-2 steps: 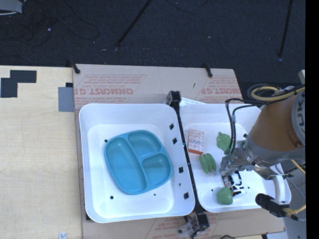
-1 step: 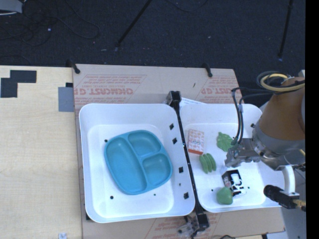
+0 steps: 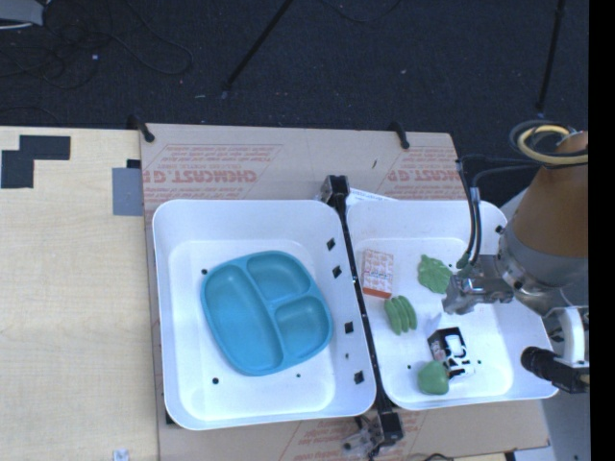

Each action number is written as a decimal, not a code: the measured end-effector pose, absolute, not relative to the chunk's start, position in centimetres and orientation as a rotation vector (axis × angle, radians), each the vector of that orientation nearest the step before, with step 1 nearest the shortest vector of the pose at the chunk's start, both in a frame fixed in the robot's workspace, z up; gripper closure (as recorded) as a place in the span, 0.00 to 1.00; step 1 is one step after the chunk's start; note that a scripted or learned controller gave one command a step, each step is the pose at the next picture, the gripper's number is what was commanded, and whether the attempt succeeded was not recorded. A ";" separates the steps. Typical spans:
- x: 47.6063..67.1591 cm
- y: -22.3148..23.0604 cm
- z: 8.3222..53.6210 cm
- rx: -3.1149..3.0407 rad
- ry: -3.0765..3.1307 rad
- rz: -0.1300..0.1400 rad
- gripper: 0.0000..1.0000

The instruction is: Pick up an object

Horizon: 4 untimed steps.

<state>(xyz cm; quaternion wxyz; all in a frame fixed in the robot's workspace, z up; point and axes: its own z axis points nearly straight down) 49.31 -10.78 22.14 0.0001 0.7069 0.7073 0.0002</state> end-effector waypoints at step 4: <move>51.4 10.3 21.7 2.219 2.229 -0.004 1.00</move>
